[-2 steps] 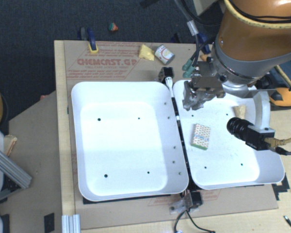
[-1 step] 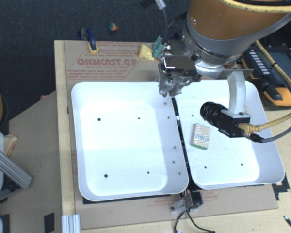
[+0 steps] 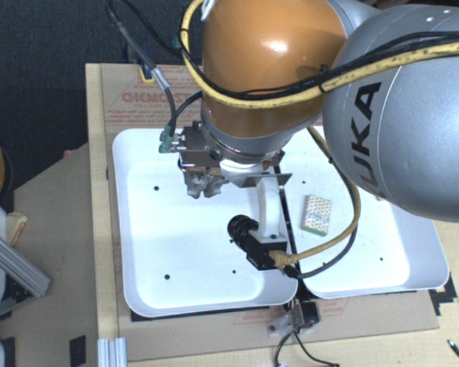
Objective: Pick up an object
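The metal gripper [image 3: 203, 183] hangs over the smooth left white bin [image 3: 145, 228]; its opening cannot be told. A small flat rectangular speckled sponge [image 3: 317, 213] lies in the right bin [image 3: 390, 258].

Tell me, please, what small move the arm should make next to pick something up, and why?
Probably shift the gripper toward the right bin. It hangs over the left bin, with nothing between its fingers, while the small patterned block lies in the right bin, apart from it.
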`<state>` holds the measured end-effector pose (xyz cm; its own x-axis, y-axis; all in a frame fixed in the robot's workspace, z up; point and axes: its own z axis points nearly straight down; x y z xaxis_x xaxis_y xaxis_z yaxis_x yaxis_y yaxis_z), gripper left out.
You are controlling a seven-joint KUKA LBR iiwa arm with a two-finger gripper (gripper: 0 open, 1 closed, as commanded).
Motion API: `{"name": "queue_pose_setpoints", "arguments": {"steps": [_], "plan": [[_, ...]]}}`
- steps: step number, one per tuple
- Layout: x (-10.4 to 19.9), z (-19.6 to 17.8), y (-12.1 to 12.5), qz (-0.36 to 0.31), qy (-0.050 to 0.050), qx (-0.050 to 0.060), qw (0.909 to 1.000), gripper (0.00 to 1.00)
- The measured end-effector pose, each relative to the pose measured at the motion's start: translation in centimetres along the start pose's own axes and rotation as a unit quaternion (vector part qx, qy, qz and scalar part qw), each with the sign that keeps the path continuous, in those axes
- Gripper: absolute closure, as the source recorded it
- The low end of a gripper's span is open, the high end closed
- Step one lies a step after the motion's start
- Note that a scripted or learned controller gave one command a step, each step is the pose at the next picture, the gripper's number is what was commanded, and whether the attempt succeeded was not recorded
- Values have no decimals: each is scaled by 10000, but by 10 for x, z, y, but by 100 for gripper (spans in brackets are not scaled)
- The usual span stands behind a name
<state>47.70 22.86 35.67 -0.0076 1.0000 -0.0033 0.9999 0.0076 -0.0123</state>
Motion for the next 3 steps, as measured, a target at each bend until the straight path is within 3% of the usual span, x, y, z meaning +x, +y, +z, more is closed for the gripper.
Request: {"name": "queue_pose_setpoints", "arguments": {"steps": [1,2,3], "plan": [[-4,6,2,45,12,-38,10000,100],[-4,71,2,42,-1,-16,10000,100],[-4,-77,2,29,60,-144,9999,100]]}}
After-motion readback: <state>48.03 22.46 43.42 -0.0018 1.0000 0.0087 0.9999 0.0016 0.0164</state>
